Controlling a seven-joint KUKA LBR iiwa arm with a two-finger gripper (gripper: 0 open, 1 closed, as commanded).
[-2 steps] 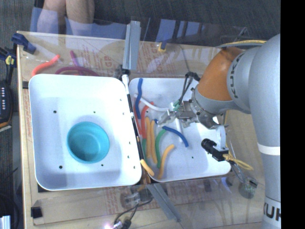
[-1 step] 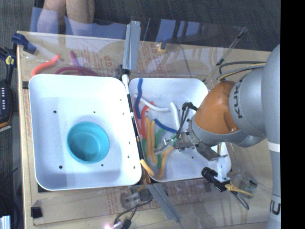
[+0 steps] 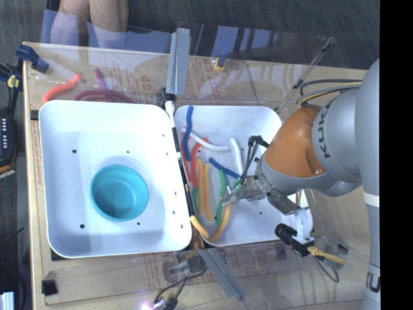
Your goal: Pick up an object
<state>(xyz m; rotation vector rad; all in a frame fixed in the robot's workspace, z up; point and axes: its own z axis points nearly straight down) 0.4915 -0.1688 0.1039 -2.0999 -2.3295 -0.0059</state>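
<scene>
From my remote seat, the nearest thing to the lens is the arm [image 3: 335, 147], its grey body and orange band filling the right side as it reaches down into the right bin [image 3: 268, 116]. Below it the gripper [image 3: 240, 189] sits low over the middle of that bin, right among a tangle of flexible tubes; whether it is clamped on anything or spread apart I cannot tell, since the wrist covers much of it. Just beside the gripper I see a green tube [image 3: 222, 185] and a blue tube [image 3: 224, 167], with a white tube [image 3: 216, 146] curving above them. Further left, along the bin's left wall, lie an orange tube [image 3: 206, 196], a red tube [image 3: 194, 166] and another blue piece [image 3: 188, 134], and a yellow tube [image 3: 219, 228] curls at the lower edge. Across the divider, the left bin [image 3: 64, 128] holds a teal bowl [image 3: 119, 192], upright and well apart from the tubes. Beyond the bins, on the bench [image 3: 258, 76], a pink cable [image 3: 103, 96] rests near the left bin's far rim.
</scene>
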